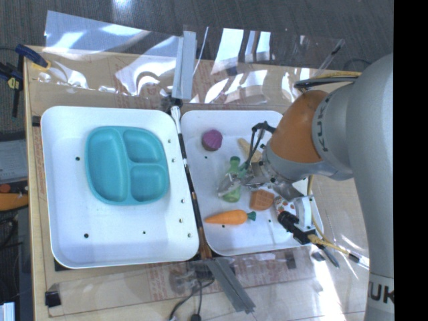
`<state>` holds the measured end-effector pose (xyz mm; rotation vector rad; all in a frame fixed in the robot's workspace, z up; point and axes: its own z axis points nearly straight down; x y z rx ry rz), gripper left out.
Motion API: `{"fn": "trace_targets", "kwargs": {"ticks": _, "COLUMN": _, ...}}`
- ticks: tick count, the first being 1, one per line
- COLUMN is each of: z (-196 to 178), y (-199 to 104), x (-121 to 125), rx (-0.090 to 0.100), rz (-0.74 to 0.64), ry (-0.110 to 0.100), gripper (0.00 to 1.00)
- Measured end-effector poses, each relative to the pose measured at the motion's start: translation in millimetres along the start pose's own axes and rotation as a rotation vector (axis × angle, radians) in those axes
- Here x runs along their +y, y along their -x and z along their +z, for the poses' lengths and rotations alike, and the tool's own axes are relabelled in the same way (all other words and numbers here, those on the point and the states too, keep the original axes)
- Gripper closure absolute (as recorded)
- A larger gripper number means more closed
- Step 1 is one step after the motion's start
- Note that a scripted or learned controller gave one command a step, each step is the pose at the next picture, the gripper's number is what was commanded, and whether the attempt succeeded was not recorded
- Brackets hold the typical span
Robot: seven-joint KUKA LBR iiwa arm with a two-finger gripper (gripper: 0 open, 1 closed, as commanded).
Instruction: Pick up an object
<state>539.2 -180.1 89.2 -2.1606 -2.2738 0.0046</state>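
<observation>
Camera view, from above at a slant: two white bins side by side on the bench. Left bin [60, 179] carrying a teal divided plate [127, 164] near its middle. Right bin [200, 126] holding a purple ball [212, 140] toward its far left corner, a carrot [229, 217] near its front edge, an orange-brown chunk [261, 199] just beyond the carrot's leafy end, and a green bottle [233, 179] at its middle. Gripper [242, 178] lowered right at the green bottle, touching or nearly so; open or pinching, cannot tell.
</observation>
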Motion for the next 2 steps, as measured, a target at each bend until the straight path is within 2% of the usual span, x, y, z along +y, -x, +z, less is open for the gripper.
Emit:
{"fn": "trace_targets", "kwargs": {"ticks": 1, "z": -8, "y": 0, "x": 0, "rx": 0.000, "rz": -0.005, "ry": -0.004, "gripper": 1.00}}
{"fn": "trace_targets", "kwargs": {"ticks": 2, "z": -124, "y": -56, "x": 21, "rx": -0.001, "rz": -0.061, "ry": 0.002, "gripper": 1.00}}
